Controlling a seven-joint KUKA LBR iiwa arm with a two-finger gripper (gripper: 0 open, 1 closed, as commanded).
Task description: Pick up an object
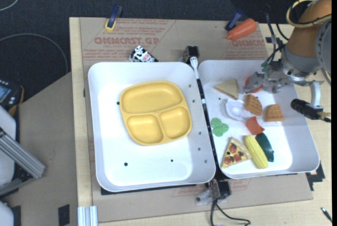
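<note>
While the gripper [258,82] hung over the right bin [300,159], jaw state indiscernible, glossy toy foods lay there: triangular pizza slice [235,153], ridged corn cob [256,150]; left, a yellow three-compartment plate [155,111].

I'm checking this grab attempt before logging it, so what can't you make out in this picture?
- Gripper, camera view: the wrist and cabling above it blur together, so its grip state is unreadable.
- Small reddish item by the gripper: partly covered by the arm, identity unclear.
- Arm: cut off by the right edge.
- Black-and-white item behind the left bin: too small to identify.
</note>
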